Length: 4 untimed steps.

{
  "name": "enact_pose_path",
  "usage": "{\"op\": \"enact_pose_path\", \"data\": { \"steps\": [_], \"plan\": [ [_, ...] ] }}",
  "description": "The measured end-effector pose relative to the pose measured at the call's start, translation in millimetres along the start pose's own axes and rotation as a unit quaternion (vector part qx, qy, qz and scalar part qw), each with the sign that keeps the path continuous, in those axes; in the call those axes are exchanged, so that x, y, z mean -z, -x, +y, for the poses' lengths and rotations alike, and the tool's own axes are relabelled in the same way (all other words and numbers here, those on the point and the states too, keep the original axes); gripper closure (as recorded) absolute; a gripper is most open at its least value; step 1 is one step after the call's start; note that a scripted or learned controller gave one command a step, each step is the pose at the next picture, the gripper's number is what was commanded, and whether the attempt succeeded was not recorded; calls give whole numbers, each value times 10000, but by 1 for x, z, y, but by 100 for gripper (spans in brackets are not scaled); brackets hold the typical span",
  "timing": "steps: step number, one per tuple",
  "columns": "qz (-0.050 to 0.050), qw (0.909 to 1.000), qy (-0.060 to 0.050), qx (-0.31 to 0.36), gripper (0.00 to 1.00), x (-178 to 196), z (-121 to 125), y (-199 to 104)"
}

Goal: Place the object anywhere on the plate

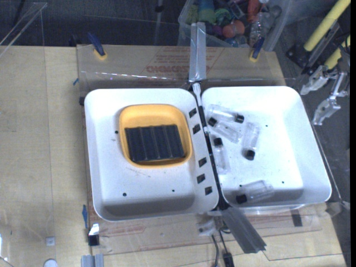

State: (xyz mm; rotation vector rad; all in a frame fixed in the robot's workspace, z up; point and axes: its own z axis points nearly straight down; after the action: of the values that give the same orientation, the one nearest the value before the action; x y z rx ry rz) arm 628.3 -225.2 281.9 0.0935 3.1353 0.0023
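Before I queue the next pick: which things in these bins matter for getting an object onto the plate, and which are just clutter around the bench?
For the job:
- yellow plate with dark ridged insert, left bin
- clear black-capped vials, right bin

Lying about:
- tub of colourful toys behind the bins
- blue clamps on the back board
- yellow foam tube, top right

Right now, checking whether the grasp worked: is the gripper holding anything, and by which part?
Nothing is held. The clear vials lie loose in the right bin; the yellow plate carries only its dark ridged block.
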Motion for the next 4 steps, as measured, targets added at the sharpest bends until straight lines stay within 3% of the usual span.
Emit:
{"op": "enact_pose_path", "data": {
  "steps": [1,2,3,4],
  "plan": [
    [-3,9841,3,1775,0,-64,6,24],
    [-25,9418,-4,3362,0,-77,7,40],
    [-22,9233,-3,3840,0,144,7,40],
    [-7,8494,13,5277,0,62,7,40]
  ]
}}
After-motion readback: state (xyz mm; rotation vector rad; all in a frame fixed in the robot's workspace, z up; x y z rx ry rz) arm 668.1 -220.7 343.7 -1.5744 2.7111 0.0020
